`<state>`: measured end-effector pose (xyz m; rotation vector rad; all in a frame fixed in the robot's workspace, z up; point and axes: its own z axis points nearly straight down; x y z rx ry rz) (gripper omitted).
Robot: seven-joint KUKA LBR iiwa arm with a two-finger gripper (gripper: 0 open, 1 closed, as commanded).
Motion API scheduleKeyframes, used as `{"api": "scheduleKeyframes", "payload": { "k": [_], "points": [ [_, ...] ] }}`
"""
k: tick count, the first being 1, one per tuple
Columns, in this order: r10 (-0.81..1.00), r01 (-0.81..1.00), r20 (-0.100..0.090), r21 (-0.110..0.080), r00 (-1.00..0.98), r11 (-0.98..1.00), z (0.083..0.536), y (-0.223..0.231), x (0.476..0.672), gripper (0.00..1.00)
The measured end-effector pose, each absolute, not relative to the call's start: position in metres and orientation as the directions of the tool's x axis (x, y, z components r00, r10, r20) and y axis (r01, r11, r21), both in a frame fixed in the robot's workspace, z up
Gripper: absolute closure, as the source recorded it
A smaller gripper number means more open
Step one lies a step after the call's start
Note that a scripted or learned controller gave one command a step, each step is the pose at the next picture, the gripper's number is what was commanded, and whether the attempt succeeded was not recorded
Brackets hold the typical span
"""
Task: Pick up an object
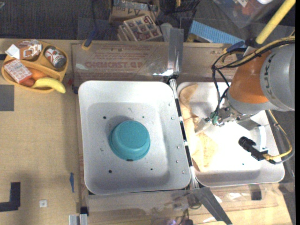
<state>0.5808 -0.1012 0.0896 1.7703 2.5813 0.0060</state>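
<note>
A teal bowl (130, 139) lies upside down in the middle of the left white bin (93, 102). In the right white bin (272, 172) a pale tan, flat thing (206, 150) lies by the left wall, and another tan patch (188, 96) sits in the far left corner. My gripper (206, 122) hangs low over the left half of the right bin, between the two tan patches and pointing left. The grey arm with its orange band (251, 86) covers the bin's far right part.
A yellow tray (9, 74) with a banana (49, 84), cans and a box stands on the bench at the far left. A cardboard strip (122, 62) runs behind the bins. The divider between the bins (183, 130) is just left of the gripper.
</note>
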Motion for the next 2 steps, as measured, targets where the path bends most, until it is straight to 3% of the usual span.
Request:
{"api": "scheduleKeyframes", "payload": {
  "k": [1,2],
  "points": [
    [0.979,0.979,-0.001,0.007,-0.204,0.204,0.089,-0.138,0.553,0.00],
    [0.937,0.937,-0.005,0.008,-0.349,0.349,0.090,-0.106,0.556,0.00]
  ]
}}
